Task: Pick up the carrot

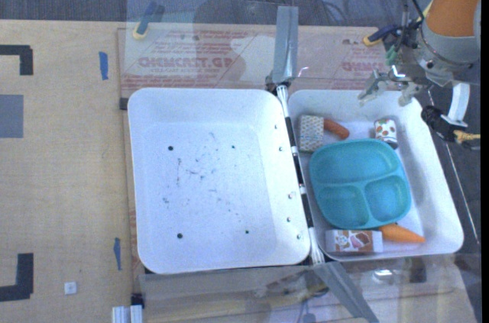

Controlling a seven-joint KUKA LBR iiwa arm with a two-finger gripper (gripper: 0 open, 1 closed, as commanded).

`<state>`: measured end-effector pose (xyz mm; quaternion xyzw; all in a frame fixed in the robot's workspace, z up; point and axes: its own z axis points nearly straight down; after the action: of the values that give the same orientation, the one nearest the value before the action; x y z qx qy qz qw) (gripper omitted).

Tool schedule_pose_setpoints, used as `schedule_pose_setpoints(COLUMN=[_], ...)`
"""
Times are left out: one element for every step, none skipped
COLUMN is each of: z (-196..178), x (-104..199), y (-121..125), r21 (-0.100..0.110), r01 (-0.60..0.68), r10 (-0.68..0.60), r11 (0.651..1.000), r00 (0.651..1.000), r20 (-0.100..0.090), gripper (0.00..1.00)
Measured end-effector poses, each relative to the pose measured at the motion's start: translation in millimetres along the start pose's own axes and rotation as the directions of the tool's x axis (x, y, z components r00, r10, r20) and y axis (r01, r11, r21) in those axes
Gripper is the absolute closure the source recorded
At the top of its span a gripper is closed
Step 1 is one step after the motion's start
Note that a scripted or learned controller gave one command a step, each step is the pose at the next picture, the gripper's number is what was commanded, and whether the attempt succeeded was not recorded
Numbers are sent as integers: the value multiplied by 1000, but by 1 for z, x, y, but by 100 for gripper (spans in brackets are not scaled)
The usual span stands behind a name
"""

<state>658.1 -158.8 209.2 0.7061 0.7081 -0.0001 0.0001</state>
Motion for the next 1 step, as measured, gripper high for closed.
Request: schedule_pose_setpoints(z=[24], x=[-19], y=[-85], r21=[0], r01=[56], r10=[-56], r11=[998], r00=[998], r20=[0], gripper=[0])
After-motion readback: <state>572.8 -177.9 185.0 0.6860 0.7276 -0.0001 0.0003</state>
